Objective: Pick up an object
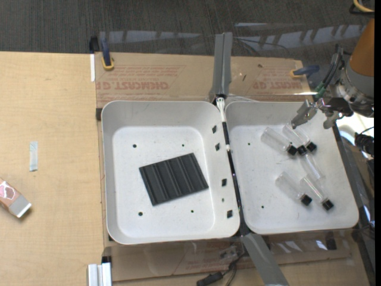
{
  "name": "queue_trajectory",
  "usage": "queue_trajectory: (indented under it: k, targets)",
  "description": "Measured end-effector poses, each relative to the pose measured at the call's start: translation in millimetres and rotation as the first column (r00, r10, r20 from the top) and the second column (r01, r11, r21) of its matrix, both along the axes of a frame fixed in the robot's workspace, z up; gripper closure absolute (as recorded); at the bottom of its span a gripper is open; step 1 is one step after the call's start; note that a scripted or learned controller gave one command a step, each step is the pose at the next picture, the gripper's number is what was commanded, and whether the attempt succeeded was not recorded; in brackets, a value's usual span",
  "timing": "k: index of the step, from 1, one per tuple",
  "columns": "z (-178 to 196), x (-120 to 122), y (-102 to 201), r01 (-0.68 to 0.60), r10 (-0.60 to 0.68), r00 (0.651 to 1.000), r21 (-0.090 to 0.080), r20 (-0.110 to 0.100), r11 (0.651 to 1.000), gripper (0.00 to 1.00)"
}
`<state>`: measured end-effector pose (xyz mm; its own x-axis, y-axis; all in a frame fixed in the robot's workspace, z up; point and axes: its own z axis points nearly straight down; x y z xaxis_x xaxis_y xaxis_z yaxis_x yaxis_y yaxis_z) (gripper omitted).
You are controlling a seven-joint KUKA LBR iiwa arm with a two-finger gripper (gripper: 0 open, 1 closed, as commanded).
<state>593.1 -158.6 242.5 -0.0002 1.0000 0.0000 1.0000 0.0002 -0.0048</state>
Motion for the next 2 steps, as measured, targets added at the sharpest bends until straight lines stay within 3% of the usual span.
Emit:
queue_trajectory:
  k: [1,2]
  targets:
    - [-133.9,-57.8,-60.4,-0.109,0.109,0.994,0.007,-0.002,0.994,0.00]
    - [-152.8,-39.7,-57.4,-0.183,0.183,0.983,0.009,0.003,0.983,0.00]
